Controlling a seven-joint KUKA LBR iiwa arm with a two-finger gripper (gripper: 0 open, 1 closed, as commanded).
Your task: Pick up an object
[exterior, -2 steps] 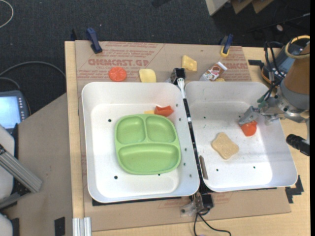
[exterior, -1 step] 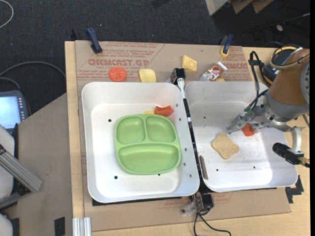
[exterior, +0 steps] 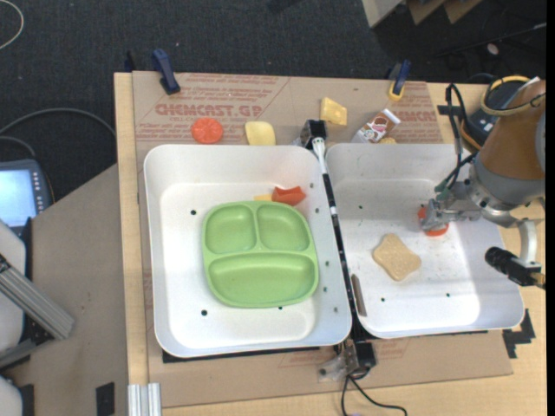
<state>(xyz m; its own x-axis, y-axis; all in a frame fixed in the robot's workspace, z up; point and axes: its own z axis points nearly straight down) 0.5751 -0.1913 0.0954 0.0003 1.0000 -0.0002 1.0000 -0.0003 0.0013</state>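
My gripper [exterior: 437, 216] is low in the right bin [exterior: 451, 306], near its far right part. A small red-orange object [exterior: 435, 228] shows directly beneath the gripper's tip, resting on or just above the bin floor. A slice of toast [exterior: 396, 256] lies flat to the lower left of it, apart from the gripper. The left bin [exterior: 173, 302] holds a green divided plate [exterior: 258, 252] and a small orange-red piece [exterior: 289, 194] behind it.
On the cardboard behind the bins lie a red disc [exterior: 207, 130], a yellow piece [exterior: 259, 133], a yellow wedge [exterior: 333, 110] and a small carton [exterior: 375, 127]. Blue clamps [exterior: 165, 69] grip the board's far edge. The arm [exterior: 512, 159] crosses the right bin's right rim.
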